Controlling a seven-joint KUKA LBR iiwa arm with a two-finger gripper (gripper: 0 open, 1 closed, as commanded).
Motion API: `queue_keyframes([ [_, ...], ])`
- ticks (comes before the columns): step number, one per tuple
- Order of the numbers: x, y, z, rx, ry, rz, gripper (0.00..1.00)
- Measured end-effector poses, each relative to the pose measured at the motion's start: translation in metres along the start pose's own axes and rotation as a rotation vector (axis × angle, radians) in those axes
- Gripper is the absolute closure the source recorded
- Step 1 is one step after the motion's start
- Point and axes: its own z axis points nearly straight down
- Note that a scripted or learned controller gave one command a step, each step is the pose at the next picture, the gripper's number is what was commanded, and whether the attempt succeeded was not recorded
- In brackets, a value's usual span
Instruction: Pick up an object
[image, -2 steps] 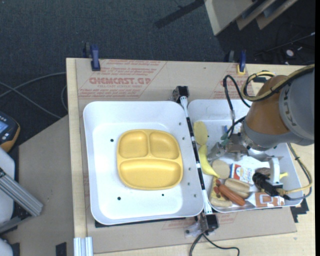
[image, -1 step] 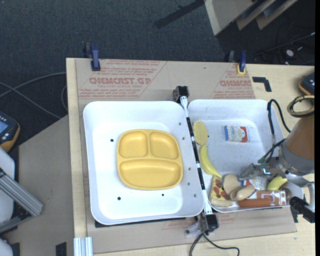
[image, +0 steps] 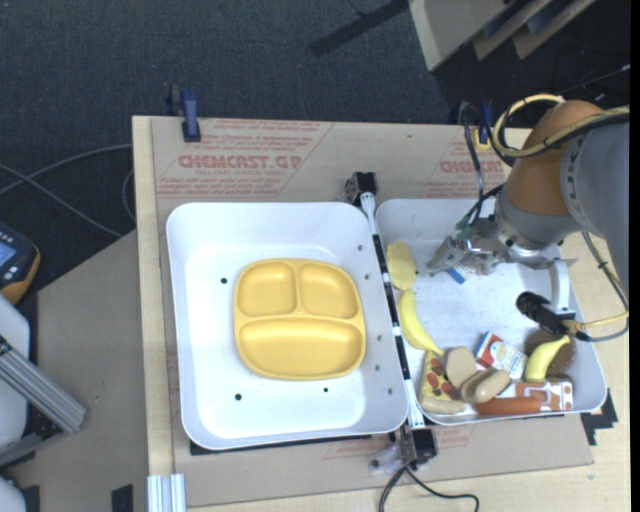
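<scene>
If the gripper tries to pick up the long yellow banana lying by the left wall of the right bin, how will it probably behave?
The banana looks smooth and curved, so it may slip or turn between the fingers. It seems a stiff toy, probably light. It lies close to the right bin's wall, so one finger may find little room there.

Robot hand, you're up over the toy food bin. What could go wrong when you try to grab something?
The hand hangs over a bare patch of the right bin, so it may close on nothing. The toys sit crowded in the near corner, where the hot dog and small banana touch their neighbours, so a grab there might pinch two or knock one away. The long banana hugs the bin wall, leaving little room.
</scene>
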Motion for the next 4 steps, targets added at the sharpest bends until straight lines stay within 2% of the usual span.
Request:
queue_keyframes([
  [1, -0.062, -0.076, 0.001, 0.019, 0.002, 0.018, 0.0],
  [2, 0.053, 0.029, -0.018, 0.002, 0.005, -0.003, 0.0],
  [3, -0.042, -0.015, -0.008, 0.017, 0.001, 0.018, 0.0],
  [4, -0.024, -0.132, 0.001, 0.024, 0.006, 0.016, 0.0],
])
